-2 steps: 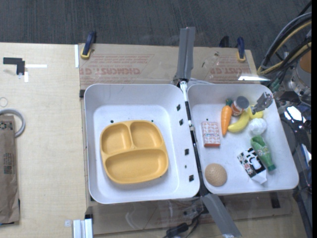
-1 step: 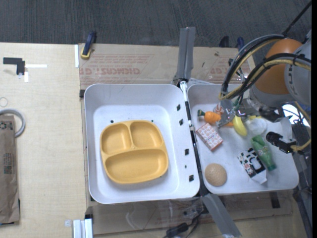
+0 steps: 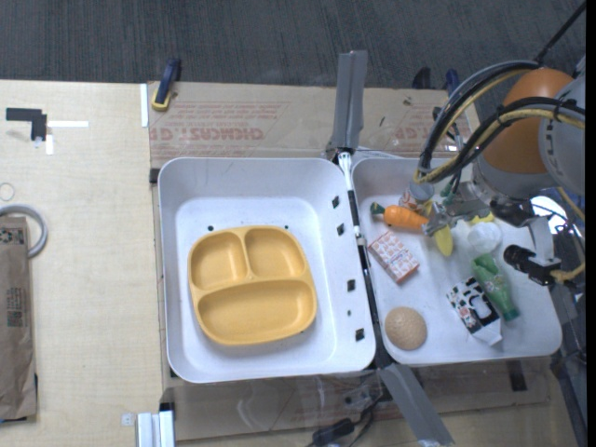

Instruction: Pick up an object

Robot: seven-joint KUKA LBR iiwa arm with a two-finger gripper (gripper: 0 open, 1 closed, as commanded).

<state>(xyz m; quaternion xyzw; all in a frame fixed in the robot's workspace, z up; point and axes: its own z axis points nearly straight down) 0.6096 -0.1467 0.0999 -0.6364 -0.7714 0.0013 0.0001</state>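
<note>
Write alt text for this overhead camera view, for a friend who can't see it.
A grey robot arm with an orange band reaches from the right, its gripper low over the right white bin, beside an orange carrot-shaped toy. That bin also contains a small pink patterned box, a round tan ball and a green bottle. The left white bin contains a yellow divided plastic plate.

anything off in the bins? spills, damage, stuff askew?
No spills or damage visible. The yellow divided plate sits slightly rotated in the left bin. In the right bin, the carrot, patterned box, round brown ball and green bottle lie loosely scattered, normal clutter. The gripper is down among them.
</note>
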